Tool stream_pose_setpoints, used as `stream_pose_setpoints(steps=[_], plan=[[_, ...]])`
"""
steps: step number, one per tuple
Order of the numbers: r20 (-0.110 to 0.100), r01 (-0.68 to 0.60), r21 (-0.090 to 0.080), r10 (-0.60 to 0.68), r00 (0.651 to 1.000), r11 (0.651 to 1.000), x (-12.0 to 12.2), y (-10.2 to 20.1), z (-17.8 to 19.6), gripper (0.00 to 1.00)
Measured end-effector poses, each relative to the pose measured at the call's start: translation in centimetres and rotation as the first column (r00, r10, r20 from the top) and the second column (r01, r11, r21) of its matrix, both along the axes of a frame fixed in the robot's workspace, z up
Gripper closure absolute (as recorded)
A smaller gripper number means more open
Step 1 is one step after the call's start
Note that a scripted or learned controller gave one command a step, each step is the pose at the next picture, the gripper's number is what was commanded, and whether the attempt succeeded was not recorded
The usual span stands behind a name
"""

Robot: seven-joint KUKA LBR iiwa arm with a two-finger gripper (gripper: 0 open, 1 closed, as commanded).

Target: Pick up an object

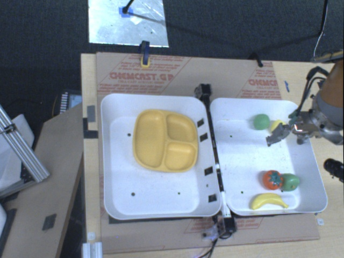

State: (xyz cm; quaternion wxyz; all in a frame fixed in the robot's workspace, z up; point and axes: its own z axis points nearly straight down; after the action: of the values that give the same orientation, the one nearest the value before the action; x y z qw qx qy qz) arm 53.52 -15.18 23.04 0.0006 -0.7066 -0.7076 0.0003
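The gripper [279,136] hangs over the right bin [236,160], though whether it is spread or pressed together I cannot tell. Just beside it lie a yellow piece [276,125] and a green ball [262,122]. Nearer the front sit a tomato [272,180], a green apple [291,182] (touching it) and a banana [267,201]. The left bin [118,192] holds a yellow plate [164,140]. Both rest on a cardboard-covered bench [161,71] over dark floor [43,36].

The arm [332,98] shows as a bulky rounded grey body with an orange band at its upper part. Thin dark cables [307,93] loop along its side toward the wrist. Below sits a metallic grey wrist block with small bright spots, and from it a dark grey gripper [277,137] juts out, slim and angular, ending in a blunt dark tip.
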Motion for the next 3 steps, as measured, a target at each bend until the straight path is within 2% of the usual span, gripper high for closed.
stream_pose_setpoints(steps=[2, 3], plan=[[-0.003, 0.001, 0.001, -0.001, 1.000, 1.000, -0.4, 0.7, -12.4, 0.00], [0.004, 0.001, -0.001, -0.001, 1.000, 1.000, -0.2, 0.6, -11.0, 1.00]])
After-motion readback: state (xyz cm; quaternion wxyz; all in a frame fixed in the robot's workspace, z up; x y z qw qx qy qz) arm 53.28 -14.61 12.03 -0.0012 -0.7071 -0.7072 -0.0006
